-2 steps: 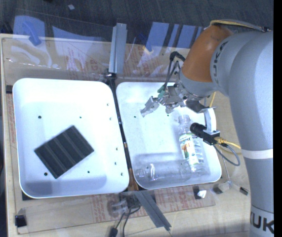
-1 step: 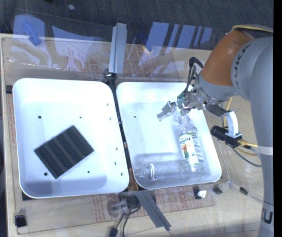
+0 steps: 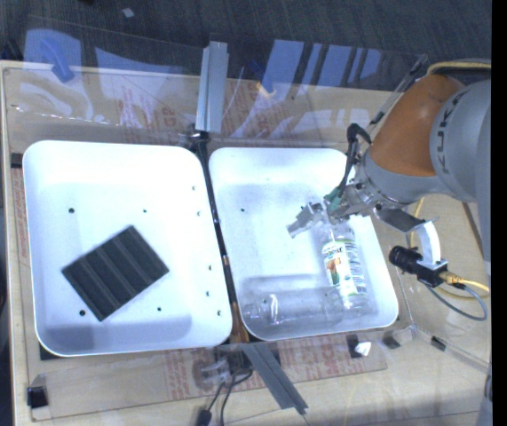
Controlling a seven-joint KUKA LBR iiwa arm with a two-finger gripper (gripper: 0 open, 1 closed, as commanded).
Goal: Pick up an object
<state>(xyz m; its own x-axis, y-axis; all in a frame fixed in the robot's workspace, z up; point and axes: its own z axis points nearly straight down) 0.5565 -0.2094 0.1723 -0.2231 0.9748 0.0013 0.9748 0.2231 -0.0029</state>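
scanning left to right, as laid out below.
left bin [image 3: 49,171]: a dark ribbed slab [image 3: 115,272] is seen lying flat at a slant, toward the near left. nothing is near it, so it looks parked, not targeted.
divider [image 3: 216,238]: the two bins are butted side by side along it.
right bin [image 3: 253,171]: two clear bottles are held here. one clear bottle [image 3: 297,307] is laid on its side along the near wall. a labelled bottle [image 3: 344,269] is laid roughly lengthwise by the right wall, its lower end touching or just beside the other.
gripper [image 3: 311,217]: positioned low in the right bin, just beside the labelled bottle's upper end. likely lined up on that bottle as the pick target.
claw state: cannot be told, tips too blurred.
grasp: no object is seen between the tips, so no hold is claimed.
arm [image 3: 413,145]: reached in from the right over the bin rim.
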